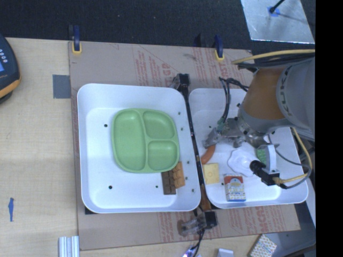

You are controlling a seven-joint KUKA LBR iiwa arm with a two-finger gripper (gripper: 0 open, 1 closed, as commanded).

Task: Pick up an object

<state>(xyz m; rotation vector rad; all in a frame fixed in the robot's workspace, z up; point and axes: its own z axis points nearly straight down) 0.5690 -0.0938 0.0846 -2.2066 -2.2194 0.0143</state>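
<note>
The likeliest target, an orange sausage-shaped object (208, 153), lies in the right bin (292, 199) against its left wall, just beside a yellow block (211, 173) and near a small red-and-white carton (234, 188). The hand (221, 134) hangs low right above the orange piece; whether it is spread or closed, or has hold of anything, I cannot tell. The left bin (91, 143) holds a green 3-section plate (144, 140) and a brown bar (173, 179). The risk, I judge, is crowding: the wall and the yellow block could block a clean grip, so the orange piece slips away.

grey arm (297, 92), orange band (263, 94)
</note>
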